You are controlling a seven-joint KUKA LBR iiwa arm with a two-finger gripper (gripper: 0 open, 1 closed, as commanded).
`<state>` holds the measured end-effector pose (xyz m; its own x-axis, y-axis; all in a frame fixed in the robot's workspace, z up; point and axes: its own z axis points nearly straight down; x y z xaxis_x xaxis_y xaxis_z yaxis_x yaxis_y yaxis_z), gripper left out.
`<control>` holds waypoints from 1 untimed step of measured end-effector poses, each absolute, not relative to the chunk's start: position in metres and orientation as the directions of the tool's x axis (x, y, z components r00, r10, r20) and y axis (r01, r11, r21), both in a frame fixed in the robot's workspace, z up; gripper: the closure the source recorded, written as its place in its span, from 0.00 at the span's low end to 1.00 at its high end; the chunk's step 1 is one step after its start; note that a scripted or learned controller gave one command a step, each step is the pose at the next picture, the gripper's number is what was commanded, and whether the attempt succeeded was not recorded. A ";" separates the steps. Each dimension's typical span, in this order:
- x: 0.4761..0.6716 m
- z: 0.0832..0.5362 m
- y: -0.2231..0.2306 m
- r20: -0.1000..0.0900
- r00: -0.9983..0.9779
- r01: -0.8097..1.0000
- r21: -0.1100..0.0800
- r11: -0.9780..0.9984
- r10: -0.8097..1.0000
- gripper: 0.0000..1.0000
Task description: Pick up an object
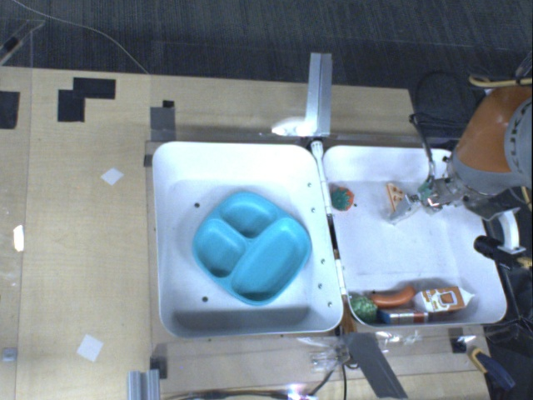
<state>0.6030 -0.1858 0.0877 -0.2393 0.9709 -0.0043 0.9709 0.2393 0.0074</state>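
Reaching in from the right, the grey-and-orange arm [493,144] hangs its gripper [414,207] over the right white bin [416,248]; I cannot tell its grip. The left white bin [179,223] holds a blue sectioned plastic plate [251,247].

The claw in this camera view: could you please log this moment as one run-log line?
claw: low in right bin | beside: orange wedge | left bin: blue tray

No legible text, not even on the carton [440,300].
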 end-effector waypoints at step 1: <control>0.611 0.088 -0.174 -0.007 -0.549 0.836 0.007 0.549 0.836 0.00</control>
